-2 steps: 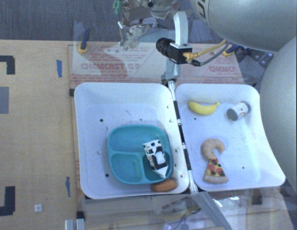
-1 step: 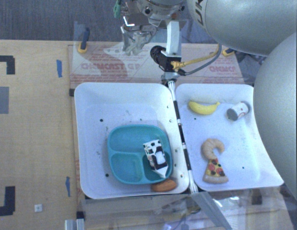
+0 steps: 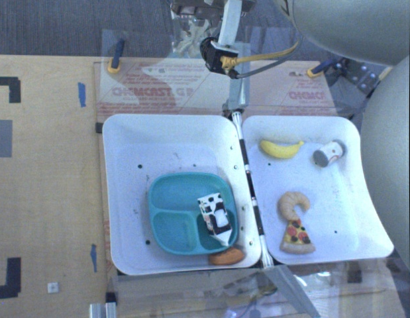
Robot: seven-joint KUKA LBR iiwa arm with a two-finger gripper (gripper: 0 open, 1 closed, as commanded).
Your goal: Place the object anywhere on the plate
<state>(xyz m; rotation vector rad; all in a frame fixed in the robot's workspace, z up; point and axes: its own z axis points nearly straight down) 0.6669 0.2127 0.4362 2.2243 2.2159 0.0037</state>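
Note:
A teal plate (image 3: 175, 220) with three compartments lies in the left bin (image 3: 125, 177). A black-and-white, cow-patterned carton (image 3: 214, 218) lies on the plate's right compartment, tilted toward the front. My gripper (image 3: 186, 26) hangs high at the top of the view, beyond the back edge of the left bin and well away from the plate. I see nothing held under it.
An orange sausage-like piece (image 3: 226, 257) lies in the left bin against the plate's front right rim. The right bin (image 3: 363, 197) holds a banana (image 3: 281, 149), a small grey-and-white cylinder (image 3: 327, 154), a croissant (image 3: 294, 206) and a pizza slice (image 3: 297, 237).

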